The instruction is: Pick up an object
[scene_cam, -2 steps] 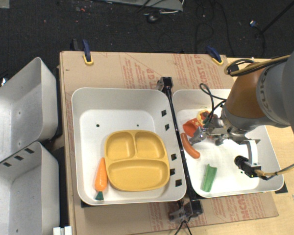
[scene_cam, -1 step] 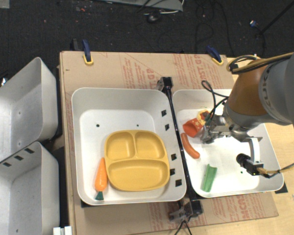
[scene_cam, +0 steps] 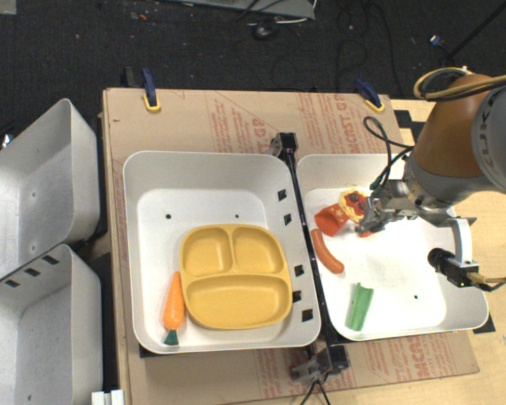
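The right bin [scene_cam: 422, 310] holds a red and yellow toy [scene_cam: 341, 211] near its upper left, a red sausage [scene_cam: 326, 251] by its left wall, and a green block [scene_cam: 359, 306] toward the front. My gripper [scene_cam: 371, 220] reaches in from the right and is low, right beside the red and yellow toy, at its right edge. The view does not settle whether anything sits between the fingers.
The left bin [scene_cam: 152, 192] bears a yellow divided plate [scene_cam: 234, 277] with an orange carrot [scene_cam: 174, 304] lying along its left side. A black divider [scene_cam: 302, 226] runs between the bins. Two white bins [scene_cam: 34, 226] stand off the bench at left.
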`<state>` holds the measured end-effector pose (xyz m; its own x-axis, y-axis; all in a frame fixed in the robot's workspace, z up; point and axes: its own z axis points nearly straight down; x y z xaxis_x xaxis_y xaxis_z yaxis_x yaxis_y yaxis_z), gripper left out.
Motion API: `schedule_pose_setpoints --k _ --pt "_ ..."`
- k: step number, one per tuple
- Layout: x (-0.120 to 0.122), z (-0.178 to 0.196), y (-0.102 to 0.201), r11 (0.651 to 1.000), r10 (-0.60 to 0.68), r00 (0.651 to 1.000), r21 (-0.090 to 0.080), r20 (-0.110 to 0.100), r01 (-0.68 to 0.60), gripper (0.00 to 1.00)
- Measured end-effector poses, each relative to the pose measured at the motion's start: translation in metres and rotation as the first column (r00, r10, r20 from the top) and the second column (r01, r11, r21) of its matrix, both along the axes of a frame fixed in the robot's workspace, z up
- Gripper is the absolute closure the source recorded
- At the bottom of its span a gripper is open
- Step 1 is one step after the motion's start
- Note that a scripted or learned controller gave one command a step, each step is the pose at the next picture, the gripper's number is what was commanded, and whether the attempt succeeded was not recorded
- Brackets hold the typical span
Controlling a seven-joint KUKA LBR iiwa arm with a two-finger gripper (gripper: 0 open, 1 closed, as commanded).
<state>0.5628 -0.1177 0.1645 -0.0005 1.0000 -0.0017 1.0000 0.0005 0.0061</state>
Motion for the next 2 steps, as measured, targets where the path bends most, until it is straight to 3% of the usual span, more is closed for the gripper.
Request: schedule_pose_setpoints --k 2 --pt "0.005 0.091 0.007 1.0 0.003 1.0 0.0 0.0 -0.003 1.0"
